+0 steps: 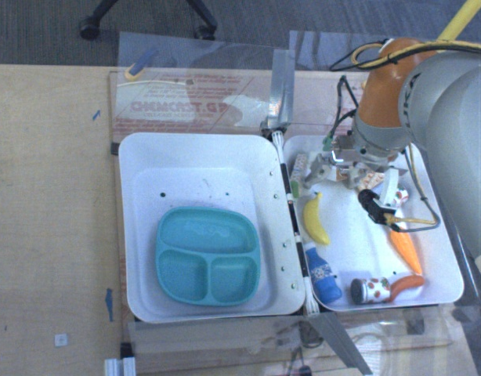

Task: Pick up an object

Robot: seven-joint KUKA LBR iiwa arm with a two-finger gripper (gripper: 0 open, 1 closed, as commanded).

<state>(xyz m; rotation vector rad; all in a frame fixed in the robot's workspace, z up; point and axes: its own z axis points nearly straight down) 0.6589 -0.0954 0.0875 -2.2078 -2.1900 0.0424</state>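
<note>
The left bin (139,178) holds one teal divided plate (207,255) toward its near wall, with bare floor open along the far and left sides. In the right bin (448,288), one banana (314,219) and one blue bottle (324,276) lie close against the left wall, a small spotted container (369,290) sits at the near edge, and two orange carrots (406,249) lie toward the right, leaving a bare patch in the middle. The gripper (352,165) hangs over the far end of that bin above some small items; whether it is released or clenched cannot be told.
</note>
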